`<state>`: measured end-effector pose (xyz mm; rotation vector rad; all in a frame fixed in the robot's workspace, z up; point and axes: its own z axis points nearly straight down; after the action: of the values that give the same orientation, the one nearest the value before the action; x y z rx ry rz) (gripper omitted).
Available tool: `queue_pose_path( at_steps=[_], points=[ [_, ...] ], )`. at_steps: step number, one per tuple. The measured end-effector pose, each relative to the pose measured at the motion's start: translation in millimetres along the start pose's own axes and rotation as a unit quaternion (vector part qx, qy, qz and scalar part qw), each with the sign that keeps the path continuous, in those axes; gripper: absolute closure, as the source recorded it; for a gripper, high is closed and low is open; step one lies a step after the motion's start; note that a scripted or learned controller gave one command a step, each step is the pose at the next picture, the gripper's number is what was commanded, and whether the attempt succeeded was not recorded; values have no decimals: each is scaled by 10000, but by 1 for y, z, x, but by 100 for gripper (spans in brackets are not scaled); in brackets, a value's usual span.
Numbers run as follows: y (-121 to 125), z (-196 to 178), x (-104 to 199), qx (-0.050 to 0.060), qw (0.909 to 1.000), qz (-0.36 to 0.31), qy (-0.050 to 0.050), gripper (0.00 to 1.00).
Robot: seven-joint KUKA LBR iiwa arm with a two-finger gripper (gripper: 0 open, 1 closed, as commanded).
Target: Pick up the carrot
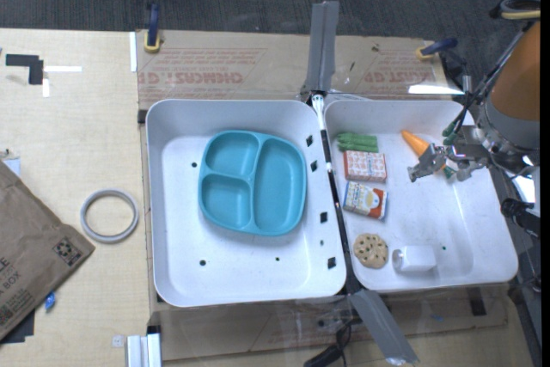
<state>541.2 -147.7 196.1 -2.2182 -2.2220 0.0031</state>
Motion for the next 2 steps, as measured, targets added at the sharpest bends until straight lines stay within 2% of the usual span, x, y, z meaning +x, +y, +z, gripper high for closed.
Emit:
queue_pose_path(
  at_steps=[1,2],
  points=[
    [50,-8,-72,-8,9999,143,-7,0],
    [93,103,-59,-25,9978,-664,-9,0]
  ],
)
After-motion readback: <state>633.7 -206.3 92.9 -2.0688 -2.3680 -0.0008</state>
